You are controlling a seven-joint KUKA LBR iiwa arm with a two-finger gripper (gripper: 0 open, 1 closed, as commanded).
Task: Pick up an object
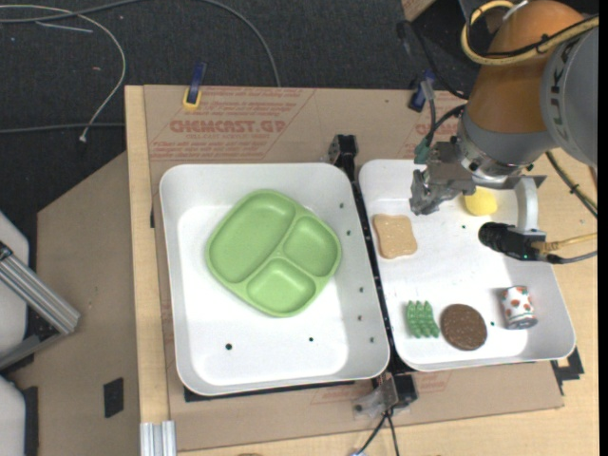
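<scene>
gripper (429,198) hangs low in the right bin (546,345), above the toast (395,237), beside a yellow piece (481,200); you can't tell its opening or any hold. approach step; next, you descend squarely onto one.

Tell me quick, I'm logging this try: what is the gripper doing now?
Gripper: over the right bin, near the yellow object; open or closed cannot be told.

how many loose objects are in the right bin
5. Toast slice at the left wall, yellow item beside the gripper, green piece and brown disc near the front, small spotted can at right. The arm may hide more.
</scene>
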